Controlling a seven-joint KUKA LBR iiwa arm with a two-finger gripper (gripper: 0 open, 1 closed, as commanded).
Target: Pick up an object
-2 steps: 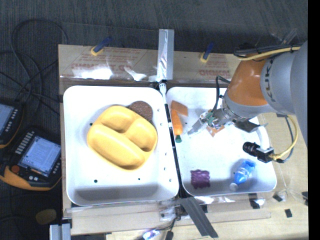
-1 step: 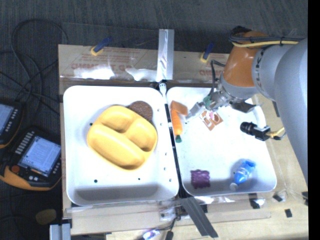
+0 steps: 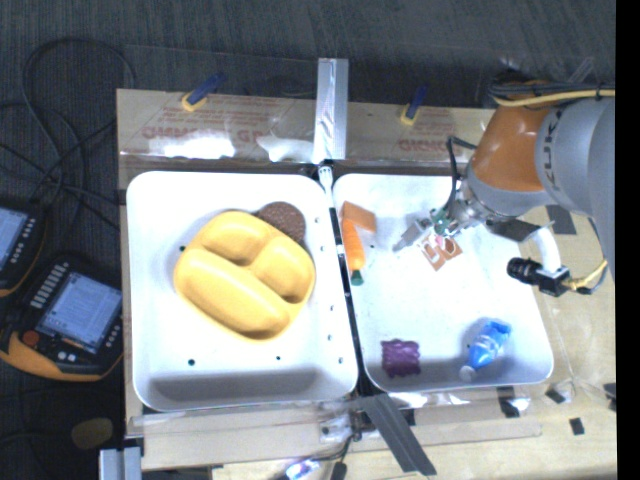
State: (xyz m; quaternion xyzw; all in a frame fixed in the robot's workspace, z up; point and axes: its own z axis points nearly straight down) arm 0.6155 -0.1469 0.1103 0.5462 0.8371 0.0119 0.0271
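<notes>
The robot's gripper (image 3: 432, 230) hangs low over the right bin (image 3: 520, 313), its fingers spread beside a small red-and-white packet (image 3: 441, 251) on the bin floor, with nothing lifted yet and the whole pick apparently left to do.

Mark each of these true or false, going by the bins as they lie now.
1. The big yellow soft object lies in the left bin. True.
2. The purple crumpled object lies in the left bin. False: it lies in the right bin, near its front wall.
3. The small blue bottle-like object lies in the right bin. True.
4. The orange marker-shaped object lies along the right bin's far right wall. False: it lies by the wall next to the left bin.
5. The claw is above the right bin. True.
</notes>
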